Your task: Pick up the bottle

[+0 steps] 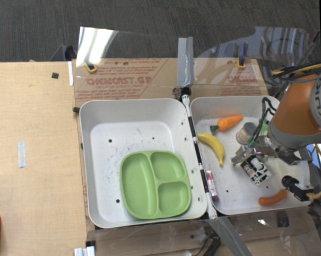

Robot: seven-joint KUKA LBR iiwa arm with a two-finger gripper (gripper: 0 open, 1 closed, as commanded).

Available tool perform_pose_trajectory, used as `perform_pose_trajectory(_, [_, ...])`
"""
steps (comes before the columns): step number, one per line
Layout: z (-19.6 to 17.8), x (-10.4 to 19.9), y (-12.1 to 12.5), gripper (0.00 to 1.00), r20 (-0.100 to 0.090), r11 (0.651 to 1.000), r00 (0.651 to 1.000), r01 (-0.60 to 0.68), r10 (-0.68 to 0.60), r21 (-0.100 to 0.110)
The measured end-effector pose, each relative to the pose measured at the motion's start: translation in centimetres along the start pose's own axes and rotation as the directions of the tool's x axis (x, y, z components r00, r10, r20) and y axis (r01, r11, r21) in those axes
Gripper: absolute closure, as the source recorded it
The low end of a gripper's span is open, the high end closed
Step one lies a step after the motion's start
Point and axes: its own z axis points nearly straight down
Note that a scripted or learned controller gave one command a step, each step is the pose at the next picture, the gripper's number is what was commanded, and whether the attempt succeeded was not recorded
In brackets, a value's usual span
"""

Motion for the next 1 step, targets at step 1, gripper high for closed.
perform_pose_trajectory(1, [-0.96, -0.10, 0.06, 1.00, 0.000, 1.000, 1.000, -0.003, 0.003, -0.002])
